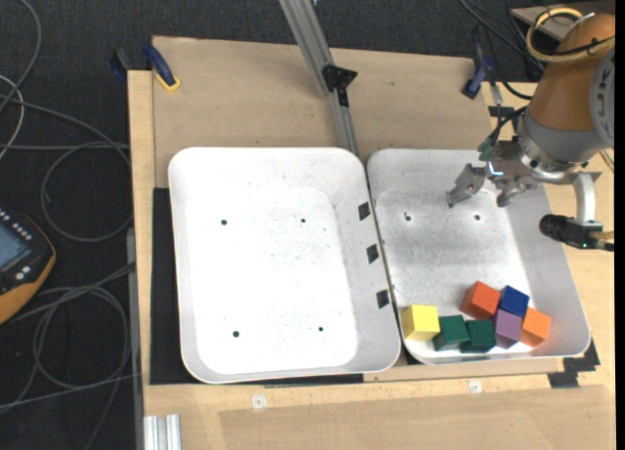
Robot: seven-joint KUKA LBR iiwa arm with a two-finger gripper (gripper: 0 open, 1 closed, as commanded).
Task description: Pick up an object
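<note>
Our end effector point(480, 189) hangs over the far part of the right bin point(430, 243) with its two fingers spread apart and nothing between them, so we judge the pick has not yet been made. The things to pick from sit well apart from it, huddled at the near edge of that bin: a yellow block point(422, 320), two green blocks point(465, 333), a purple block point(509, 323), a blue block point(515, 299) and two orange blocks point(481, 298). The left bin point(264, 263) beside it on the counter point(254, 97) plays no part yet, and we still have to reach a block, close on it and lift.
</note>
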